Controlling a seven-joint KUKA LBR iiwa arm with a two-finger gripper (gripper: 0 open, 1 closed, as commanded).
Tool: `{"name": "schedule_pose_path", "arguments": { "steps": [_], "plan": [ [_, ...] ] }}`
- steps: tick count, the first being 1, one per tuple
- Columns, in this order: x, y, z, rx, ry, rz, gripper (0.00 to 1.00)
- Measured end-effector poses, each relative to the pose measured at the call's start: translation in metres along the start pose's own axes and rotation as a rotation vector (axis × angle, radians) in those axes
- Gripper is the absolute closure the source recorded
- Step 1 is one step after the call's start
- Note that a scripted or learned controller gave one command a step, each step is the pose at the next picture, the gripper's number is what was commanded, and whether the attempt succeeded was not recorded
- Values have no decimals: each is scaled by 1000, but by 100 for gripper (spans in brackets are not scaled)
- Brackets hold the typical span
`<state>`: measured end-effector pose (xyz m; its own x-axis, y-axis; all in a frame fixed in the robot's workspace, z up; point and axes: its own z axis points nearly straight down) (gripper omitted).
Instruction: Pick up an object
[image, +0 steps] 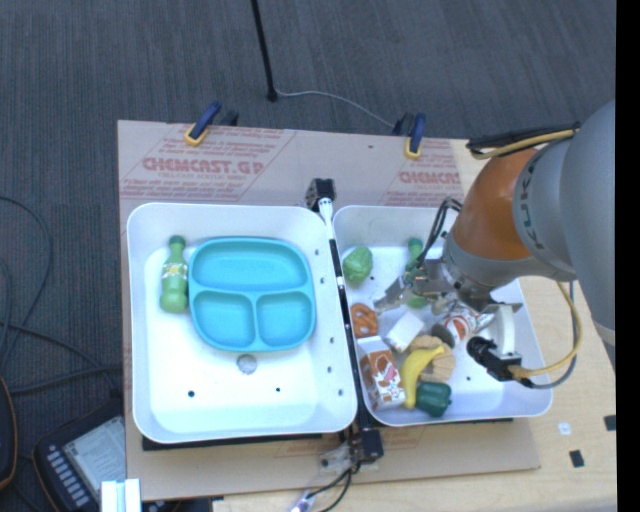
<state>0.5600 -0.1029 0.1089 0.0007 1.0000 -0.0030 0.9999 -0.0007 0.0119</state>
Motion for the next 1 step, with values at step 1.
{"name": "schedule_pose_path", "arguments": {
  "steps": [1],
  "plan": [
    [0,0,-9,1,1,0,100]
  ]
}}
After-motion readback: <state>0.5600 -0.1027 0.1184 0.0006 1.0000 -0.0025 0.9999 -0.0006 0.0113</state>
